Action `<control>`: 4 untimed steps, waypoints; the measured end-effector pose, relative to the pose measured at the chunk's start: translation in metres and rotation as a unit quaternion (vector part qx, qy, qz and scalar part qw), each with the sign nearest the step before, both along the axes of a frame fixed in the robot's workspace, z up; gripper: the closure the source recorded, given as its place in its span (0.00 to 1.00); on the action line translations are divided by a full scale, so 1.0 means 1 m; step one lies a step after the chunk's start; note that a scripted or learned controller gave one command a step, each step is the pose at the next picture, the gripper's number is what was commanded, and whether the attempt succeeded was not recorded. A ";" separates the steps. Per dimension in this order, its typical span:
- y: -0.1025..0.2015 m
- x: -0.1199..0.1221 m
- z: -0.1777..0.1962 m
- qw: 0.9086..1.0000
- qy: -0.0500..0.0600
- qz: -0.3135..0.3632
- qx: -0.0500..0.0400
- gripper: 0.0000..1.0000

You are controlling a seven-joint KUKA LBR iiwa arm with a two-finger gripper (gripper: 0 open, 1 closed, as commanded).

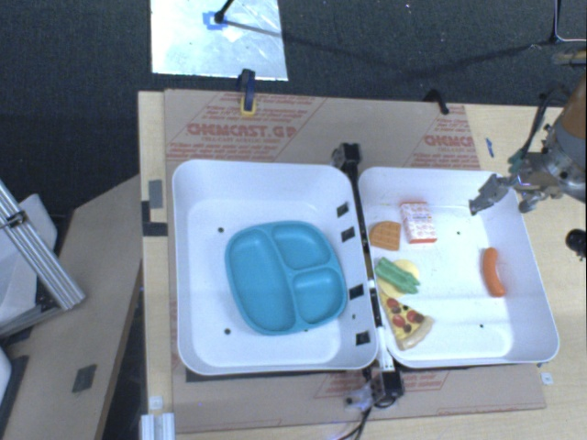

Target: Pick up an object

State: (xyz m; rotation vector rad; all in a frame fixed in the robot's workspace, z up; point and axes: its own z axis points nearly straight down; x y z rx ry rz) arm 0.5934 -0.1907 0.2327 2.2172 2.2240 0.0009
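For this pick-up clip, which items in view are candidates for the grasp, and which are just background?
Candidates, right bin: hot dog, red-and-white carton, cookie, green beans, pizza slice; gripper at that bin's upper right edge.

Background: blue divided plate in the left bin, yellow clamp.

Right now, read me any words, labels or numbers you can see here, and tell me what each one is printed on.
"CHEMCAST GP" in red, on the brown sheet behind the left bin.
The same red print, on the sheet behind the right bin; partly cut off, not fully readable.
Red and white box in the right bin: print too small to read.
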 end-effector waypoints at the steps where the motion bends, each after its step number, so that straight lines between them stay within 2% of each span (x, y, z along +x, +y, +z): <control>1: 0.002 0.005 -0.042 1.000 0.001 0.000 0.000 0.00; 2: 0.003 0.007 -0.082 1.000 0.000 0.000 0.000 0.00; 3: 0.007 0.008 -0.143 1.000 0.000 0.000 0.000 0.00; 4: 0.007 0.009 -0.130 1.000 -0.002 0.000 -0.001 1.00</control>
